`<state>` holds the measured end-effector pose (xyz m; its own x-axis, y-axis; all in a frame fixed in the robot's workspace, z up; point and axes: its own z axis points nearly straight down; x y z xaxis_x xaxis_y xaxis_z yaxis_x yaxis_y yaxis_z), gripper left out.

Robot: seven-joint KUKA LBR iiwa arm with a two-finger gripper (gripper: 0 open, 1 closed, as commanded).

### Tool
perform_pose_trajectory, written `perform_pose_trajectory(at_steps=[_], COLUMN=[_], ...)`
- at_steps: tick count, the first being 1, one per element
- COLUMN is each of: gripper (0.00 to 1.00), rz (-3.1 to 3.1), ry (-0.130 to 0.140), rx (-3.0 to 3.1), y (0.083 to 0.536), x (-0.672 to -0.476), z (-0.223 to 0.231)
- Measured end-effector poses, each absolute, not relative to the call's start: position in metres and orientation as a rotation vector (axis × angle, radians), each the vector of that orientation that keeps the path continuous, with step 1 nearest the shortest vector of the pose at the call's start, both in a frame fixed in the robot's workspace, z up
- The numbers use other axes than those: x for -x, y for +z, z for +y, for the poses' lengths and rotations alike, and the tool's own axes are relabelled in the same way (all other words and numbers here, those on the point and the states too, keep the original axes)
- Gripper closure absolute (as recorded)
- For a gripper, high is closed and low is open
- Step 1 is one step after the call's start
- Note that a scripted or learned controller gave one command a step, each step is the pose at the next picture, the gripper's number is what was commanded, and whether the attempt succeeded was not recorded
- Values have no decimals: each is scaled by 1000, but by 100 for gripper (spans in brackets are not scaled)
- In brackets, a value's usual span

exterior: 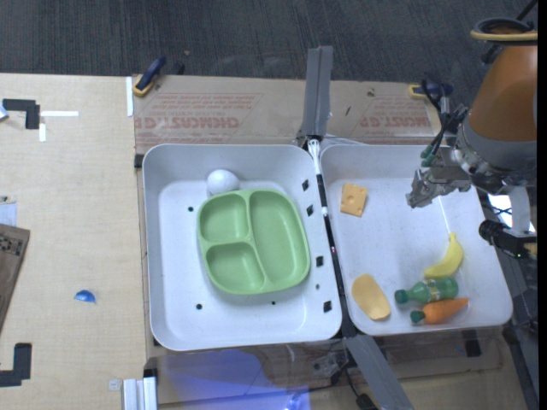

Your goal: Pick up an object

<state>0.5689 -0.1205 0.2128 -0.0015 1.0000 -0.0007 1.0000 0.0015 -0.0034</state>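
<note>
- Camera view: I am seeing the gripper [425,190] hanging over the upper right part of the right bin [402,327]; I cannot tell how it is set.
- Nothing is sitting under it; the cheese wedge [353,199] is lying to its left, well apart.
- The banana [446,259], green bottle [426,292], carrot [439,311] and yellow chip [371,296] are lying nearer the front edge, one of each.
- One green divided plate [254,241] and one white ball [222,180] are resting in the left bin [167,229], touching.
- Both bins are sitting on a light wooden bench [64,229] with dark floor behind.
</note>
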Motion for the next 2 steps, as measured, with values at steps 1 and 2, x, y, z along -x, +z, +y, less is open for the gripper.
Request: perform_pose_trajectory(at_steps=[1, 2], gripper=[0, 0], rz=[-2430, -2706], ry=[1, -2], rx=[1992, 1598], y=[92, 93], x=[-588, -498], z=[-95, -129])
